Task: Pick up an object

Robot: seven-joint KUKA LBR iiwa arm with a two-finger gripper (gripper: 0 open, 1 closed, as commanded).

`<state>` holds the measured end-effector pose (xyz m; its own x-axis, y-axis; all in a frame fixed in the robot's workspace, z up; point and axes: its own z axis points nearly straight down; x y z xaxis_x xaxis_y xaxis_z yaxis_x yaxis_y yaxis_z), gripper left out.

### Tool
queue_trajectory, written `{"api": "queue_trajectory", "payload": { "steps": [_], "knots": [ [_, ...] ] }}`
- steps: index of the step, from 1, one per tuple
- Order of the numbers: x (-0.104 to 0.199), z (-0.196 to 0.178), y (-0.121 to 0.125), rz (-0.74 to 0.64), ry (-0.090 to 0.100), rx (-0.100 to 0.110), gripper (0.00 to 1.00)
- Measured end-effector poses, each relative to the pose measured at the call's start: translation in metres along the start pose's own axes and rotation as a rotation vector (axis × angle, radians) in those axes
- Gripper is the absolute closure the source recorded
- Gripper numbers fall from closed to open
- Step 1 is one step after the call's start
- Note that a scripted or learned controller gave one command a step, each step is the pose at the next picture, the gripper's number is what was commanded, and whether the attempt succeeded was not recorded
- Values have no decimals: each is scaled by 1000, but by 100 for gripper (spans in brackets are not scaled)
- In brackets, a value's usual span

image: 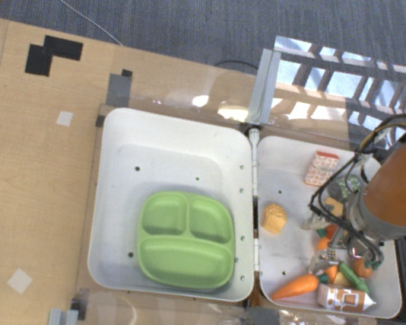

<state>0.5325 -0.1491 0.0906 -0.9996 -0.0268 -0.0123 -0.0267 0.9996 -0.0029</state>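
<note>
Over the right bin's [295, 166] lower corner I see my gripper [340, 254] plunged among toy vegetables [346, 273] — grip state I cannot tell — hard by the wall; open floor lies left around the yellow piece [274, 218].

Robotics laboratory: a pale wooden bench [21, 189] bore black fiducial-like square markings [51, 54] at upper left, beside grey office carpet [175, 7].

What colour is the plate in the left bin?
Green. The plate shows best in the camera view.
</note>
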Motion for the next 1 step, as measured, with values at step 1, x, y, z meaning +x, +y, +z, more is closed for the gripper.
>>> {"api": "queue_trajectory", "payload": {
  "steps": [1],
  "knots": [
    [-86, 3, -3, 23, 0, -3, 0]
  ]
}}
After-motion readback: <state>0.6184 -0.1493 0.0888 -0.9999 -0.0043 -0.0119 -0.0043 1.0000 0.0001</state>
